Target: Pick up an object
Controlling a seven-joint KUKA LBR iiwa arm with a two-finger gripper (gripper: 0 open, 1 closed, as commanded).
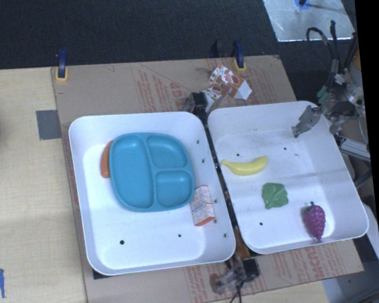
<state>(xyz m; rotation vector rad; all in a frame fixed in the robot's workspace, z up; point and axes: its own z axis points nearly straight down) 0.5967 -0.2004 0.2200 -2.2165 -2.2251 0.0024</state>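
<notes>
at the bottom of the frame, a tangle of clips and cable sits on the brown cardboard sheet that covers the surface. just above it lie the two white bins. the right bin holds three toys: a purple grape bunch in its lower right corner, a green leafy piece a little up and left of that, and a yellow banana lying flat near the bin's left wall, all apart from one another. the left bin holds a blue divided plate with an orange item peeking out from under its left edge, and a small printed packet just beside the plate's lower right corner, against the wall between the bins. a crumpled wrapper lies on the cardboard beyond the bins, upper centre. the end effector hangs over the right bin's upper right corner, well apart from the banana, nothing between it and the toys; whether it is released or clenched cannot be told. the arm enters low from the right edge.
</notes>
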